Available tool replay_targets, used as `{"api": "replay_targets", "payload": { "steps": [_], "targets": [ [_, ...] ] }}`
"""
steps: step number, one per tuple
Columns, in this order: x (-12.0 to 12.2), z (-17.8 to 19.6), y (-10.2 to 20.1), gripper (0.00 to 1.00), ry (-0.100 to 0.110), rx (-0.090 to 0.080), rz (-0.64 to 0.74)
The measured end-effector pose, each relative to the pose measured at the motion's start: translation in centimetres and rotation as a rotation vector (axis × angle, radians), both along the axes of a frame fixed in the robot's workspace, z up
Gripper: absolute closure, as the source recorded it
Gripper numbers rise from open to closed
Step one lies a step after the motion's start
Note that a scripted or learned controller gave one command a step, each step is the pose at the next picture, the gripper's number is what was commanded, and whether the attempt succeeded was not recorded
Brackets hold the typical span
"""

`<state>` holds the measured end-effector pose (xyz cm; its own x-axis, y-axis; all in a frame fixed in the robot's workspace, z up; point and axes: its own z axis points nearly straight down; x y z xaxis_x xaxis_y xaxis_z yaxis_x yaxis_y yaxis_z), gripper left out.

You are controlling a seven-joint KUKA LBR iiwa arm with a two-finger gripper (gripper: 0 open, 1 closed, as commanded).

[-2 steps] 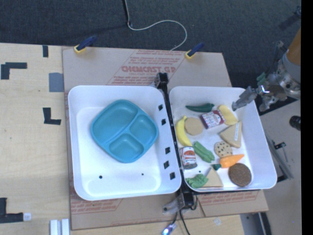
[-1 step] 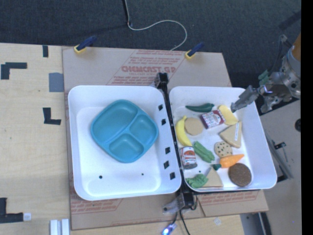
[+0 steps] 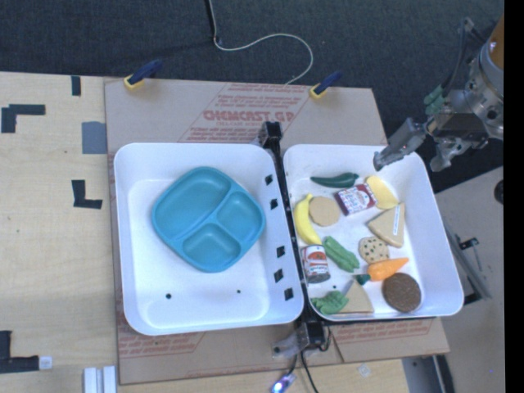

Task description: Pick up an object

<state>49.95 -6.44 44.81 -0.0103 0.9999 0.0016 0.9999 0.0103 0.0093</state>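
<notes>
Pincer (image 3: 419, 147) hangs spread wide and holding nothing over the far right corner of the shallow white right-hand bin (image 3: 438, 228), just beyond the yellow lemon-shaped toy (image 3: 381, 191).

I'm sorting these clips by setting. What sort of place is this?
Probably a robotics lab bench set up for picking trials: two white bins clamped on a cardboard sheet, toy food such as a banana in the right one, and a robot gripper above its far corner.
</notes>
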Motion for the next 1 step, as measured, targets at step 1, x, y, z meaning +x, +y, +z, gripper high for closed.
{"api": "replay_targets", "payload": {
  "steps": [1],
  "targets": [
    [0.11,0.41,-0.45,1.00,0.009,-0.003,-0.008]
  ]
}}
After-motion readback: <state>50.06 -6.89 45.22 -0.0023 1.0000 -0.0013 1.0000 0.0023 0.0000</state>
